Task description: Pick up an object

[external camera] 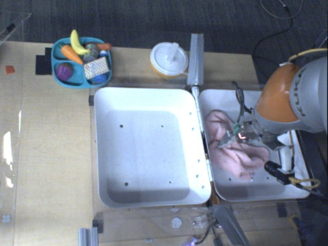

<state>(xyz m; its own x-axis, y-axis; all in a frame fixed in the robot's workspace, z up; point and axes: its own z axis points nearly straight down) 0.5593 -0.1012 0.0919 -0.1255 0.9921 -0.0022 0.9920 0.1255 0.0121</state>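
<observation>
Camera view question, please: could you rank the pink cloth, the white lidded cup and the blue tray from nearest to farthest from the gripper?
1. Pink cloth: in the right bin, directly under the gripper.
2. White lidded cup: on the bench behind the bins, near the divider.
3. Blue tray: far left corner of the bench, holding toy food.

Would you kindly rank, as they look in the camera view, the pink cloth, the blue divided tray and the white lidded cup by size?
1. Crumpled pink cloth
2. Blue divided tray of toy food
3. White lidded cup

The cloth and tray are fairly close, since the arm covers part of the cloth.
</observation>
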